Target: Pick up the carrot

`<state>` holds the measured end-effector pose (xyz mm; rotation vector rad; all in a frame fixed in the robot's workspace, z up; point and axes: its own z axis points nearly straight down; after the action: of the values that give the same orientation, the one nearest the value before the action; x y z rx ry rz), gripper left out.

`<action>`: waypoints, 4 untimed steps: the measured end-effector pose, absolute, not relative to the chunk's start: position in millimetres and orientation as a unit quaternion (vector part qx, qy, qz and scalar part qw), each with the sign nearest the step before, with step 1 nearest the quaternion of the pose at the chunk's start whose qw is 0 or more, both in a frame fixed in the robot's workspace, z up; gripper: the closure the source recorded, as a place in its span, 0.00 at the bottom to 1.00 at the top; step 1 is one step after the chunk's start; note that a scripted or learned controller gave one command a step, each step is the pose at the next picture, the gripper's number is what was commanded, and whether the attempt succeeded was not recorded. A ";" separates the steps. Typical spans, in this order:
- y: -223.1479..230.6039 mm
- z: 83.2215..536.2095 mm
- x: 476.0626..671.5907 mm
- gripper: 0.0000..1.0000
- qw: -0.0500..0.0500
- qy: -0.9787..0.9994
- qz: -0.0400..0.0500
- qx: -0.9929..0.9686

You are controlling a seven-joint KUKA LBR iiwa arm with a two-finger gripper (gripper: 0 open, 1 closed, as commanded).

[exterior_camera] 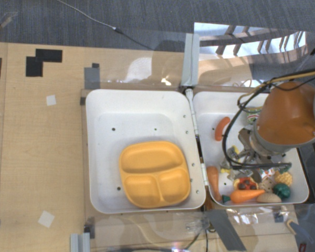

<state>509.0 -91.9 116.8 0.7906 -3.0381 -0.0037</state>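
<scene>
Camera view, yellow tray (155, 173) in left bin (102, 140), carrot (247, 196) in right bin (207, 114), hand (247, 161) grip unclear.

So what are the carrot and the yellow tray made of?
The carrot looks like smooth toy plastic: even orange, slight sheen, green tip. The yellow tray also looks like moulded plastic, matte, with rounded compartments. I can't be certain from looks alone.

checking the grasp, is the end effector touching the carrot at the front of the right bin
Cannot tell. In the camera view the end effector hangs just above the carrot, but clutter hides any contact or gap.
</scene>
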 end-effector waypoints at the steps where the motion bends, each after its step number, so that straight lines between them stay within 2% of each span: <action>1: -41.3 252.1 548.5 1.00 -0.011 -0.951 0.003 0.309; 2: -2.9 184.7 509.9 1.00 -0.003 -0.898 0.000 0.440; 3: 18.4 287.6 515.6 1.00 -0.007 -0.818 0.003 0.576; 4: 14.5 182.1 496.7 1.00 -0.001 -0.787 -0.001 0.617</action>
<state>496.7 14.5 182.1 1.9383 -2.4752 -0.0039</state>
